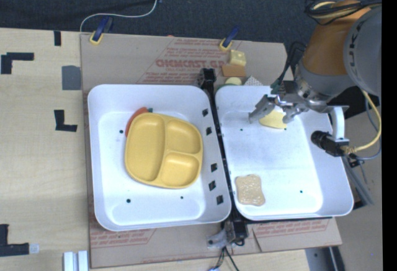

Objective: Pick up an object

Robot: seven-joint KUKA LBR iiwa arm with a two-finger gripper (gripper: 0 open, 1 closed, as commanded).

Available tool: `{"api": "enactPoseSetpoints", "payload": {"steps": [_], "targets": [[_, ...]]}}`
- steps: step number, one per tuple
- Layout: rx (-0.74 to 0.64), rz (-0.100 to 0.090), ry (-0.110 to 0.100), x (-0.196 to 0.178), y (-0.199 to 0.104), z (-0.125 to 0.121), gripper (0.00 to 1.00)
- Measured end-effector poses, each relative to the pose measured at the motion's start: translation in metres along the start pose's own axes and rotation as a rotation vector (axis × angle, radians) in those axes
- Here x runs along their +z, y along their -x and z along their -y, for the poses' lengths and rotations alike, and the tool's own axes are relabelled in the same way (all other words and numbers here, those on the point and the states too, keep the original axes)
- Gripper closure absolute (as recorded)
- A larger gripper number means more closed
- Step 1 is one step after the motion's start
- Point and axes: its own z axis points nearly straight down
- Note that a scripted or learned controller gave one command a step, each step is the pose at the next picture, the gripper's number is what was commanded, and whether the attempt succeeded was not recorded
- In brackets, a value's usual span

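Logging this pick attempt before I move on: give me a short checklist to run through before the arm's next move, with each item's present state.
1. Gripper is over the right bin: ok.
2. A target is within reach: ok; a pale yellow piece lies right under the gripper.
3. Piece is between the fingers: cannot tell; the gripper hides part of it.
4. Fingers open or shut: cannot tell from this slant.
5. Other things are out of the way: ok; the tan bread-like slab lies at the near end of the same bin, and the yellow divided plate sits in the left bin.
6. Piece lifted off the bin floor: cannot tell.
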Motion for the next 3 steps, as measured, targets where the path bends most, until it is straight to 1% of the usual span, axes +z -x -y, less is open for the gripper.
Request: {"api": "enactPoseSetpoints", "payload": {"steps": [1, 2, 3], "targets": [[-0.002, 0.001, -0.003, 0.074, -0.02, -0.039, 0.0], [-0.001, 0.003, 0.001, 0.114, -0.017, -0.052, 0.0], [-0.001, 0.001, 0.002, 0.112, -0.005, -0.075, 0.0]]}}
